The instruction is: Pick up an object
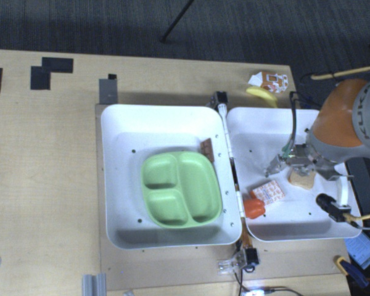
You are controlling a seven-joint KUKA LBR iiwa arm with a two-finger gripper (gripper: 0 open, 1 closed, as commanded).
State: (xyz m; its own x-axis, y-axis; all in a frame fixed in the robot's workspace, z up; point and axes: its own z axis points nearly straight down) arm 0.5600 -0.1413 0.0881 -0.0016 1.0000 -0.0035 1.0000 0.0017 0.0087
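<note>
a: grey arm in from the right, orange band above the wrist; gripper (294, 160) low over right bin (259, 125), far half.
b: grip state?
a: cannot tell; tip a dark metallic cluster, too small to resolve. nothing seen held.
b: candidate objects?
a: tan block (301, 179) just beside the tip, on the near side. red-and-white patterned packet (271, 192) a little further left, touching an orange-red piece (254, 208) near the bin's front left corner. left bin (120, 165) with green divided tray (181, 188), brown scrap (206, 147) at its far right edge.
b: step in hand?
a: judged approach, pre-grasp, nothing lifted yet.
b: next move?
a: probably centre over tan block, descend, close, lift. risk: glancing off the block's edge.
</note>
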